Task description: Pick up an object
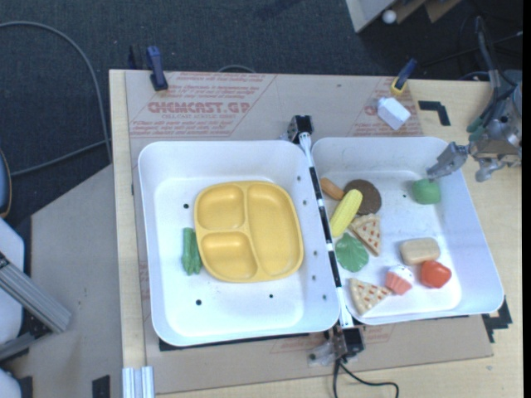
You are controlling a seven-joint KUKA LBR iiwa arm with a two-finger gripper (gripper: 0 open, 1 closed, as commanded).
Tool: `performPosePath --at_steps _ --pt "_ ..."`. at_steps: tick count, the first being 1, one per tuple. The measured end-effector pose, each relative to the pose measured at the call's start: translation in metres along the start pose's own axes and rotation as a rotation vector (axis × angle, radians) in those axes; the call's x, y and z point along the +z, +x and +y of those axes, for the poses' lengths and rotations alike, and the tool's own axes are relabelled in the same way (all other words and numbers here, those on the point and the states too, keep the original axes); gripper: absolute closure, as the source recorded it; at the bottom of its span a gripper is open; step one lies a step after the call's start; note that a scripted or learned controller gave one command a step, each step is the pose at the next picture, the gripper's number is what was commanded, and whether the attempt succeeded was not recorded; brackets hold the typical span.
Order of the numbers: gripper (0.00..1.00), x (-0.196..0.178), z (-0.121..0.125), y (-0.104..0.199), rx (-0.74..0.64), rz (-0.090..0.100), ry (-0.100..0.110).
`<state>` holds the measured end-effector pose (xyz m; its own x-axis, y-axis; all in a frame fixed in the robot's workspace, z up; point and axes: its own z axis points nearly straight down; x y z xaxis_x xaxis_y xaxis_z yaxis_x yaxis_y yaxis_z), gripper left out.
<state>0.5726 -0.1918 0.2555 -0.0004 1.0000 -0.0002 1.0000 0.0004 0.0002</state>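
Nearest the camera, at the front of the right bin [489, 293], lies a pizza slice [367, 293] with a small pink-and-white cupcake [399, 280] just beside it and a red tomato [436, 274] further right. Behind the tomato sits a tan bread piece [419, 249]. A second pizza slice [367, 234] and a green leafy piece [352, 255] lie near the divider. The yellow corn cob [345, 213] has its long axis running diagonally, upper end toward the far right, lower end toward the divider, resting against a brown round cookie [365, 196]; an orange sausage [332, 189] lies beside them. A green round object [426, 191] sits at the far right.

The gripper [455, 159] hovers just above and beside that green object, apart from it; whether its fingers are apart or together I cannot tell.

In the left bin [158, 222], a yellow divided plate [247, 230] has a green pea pod [192, 250] beside it, lengthwise front to back.
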Motion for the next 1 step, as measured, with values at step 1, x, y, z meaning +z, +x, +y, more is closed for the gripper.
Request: performPosePath --at_steps 1 --pt "0.00 0.1083 0.0008 0.0991 -0.001 0.001 0.001"
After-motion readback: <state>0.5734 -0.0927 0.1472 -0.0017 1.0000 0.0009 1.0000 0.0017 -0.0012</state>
